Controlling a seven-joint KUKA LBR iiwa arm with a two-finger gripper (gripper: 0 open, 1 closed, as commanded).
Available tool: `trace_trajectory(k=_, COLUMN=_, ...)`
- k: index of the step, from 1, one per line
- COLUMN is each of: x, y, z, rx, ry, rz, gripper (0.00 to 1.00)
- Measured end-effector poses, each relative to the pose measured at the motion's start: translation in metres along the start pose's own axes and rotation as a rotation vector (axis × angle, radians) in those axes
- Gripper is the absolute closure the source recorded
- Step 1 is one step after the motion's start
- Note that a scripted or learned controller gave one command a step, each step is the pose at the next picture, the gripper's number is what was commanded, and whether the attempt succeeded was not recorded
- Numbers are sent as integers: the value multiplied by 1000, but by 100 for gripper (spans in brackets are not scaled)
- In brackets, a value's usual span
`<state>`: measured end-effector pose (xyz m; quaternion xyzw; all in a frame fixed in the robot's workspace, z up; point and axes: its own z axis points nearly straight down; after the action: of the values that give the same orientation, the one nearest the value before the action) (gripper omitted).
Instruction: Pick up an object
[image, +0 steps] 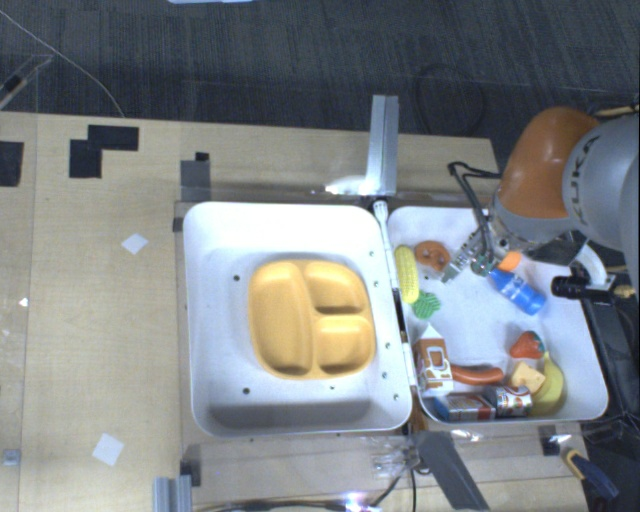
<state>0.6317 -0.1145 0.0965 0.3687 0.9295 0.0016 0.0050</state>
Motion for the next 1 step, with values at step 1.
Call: trace_trajectory(k=1, x=0, y=0, z=0, rx=1, ry=1, rz=0, gripper=0)
